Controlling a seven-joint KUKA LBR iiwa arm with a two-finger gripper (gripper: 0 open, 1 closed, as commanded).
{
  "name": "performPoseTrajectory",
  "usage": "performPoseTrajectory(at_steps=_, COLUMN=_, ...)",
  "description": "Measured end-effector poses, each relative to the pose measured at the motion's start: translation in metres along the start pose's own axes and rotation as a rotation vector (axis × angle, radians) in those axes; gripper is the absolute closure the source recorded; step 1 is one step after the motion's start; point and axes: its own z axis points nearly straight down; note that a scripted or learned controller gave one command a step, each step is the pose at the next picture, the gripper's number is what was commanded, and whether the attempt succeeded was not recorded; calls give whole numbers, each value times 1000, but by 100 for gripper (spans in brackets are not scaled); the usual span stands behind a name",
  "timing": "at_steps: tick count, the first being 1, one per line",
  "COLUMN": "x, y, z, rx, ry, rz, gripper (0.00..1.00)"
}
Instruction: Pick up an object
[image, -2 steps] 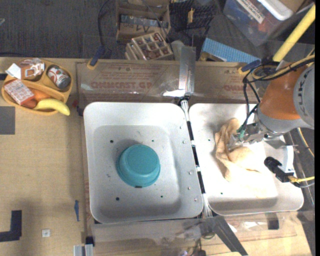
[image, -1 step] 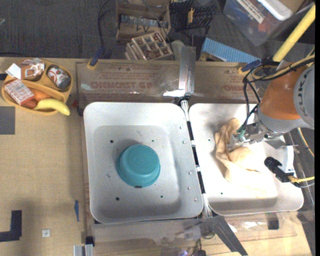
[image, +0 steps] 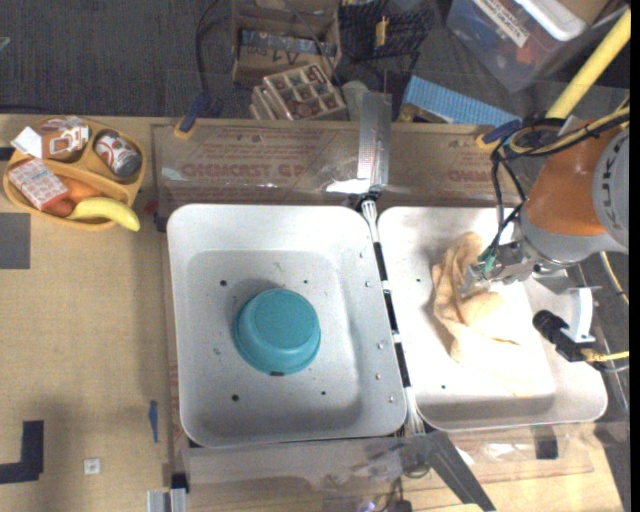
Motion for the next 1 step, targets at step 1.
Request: performPoseTrajectory(at_steps=1, x=0, y=0, z=0, rx=0, ry=0, rz=0, gripper=0)
